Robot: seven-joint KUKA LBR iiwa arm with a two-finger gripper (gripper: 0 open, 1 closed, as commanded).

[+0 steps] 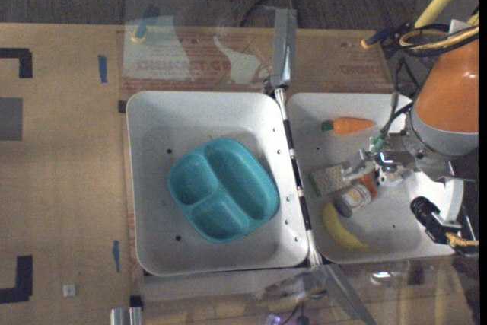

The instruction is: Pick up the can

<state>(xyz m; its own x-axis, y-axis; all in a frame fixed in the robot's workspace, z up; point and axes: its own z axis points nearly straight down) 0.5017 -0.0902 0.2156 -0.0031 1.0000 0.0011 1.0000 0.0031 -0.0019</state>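
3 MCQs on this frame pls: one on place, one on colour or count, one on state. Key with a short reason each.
1. Where does the teal plate lie?
A. left bin
B. right bin
C. on the bench outside the bins

2. What colour is the carrot?
A. green
B. orange
C. blue

3. How does the can stand?
A. upright at the middle of the left bin
B. on its side in the right bin, below the claw
C. stacked on the teal plate

Key: 1 A, the plate rests inside the left bin. 2 B, it is orange, at the top of the right bin. 3 B, the can lies tilted beside the banana, just below the claw.
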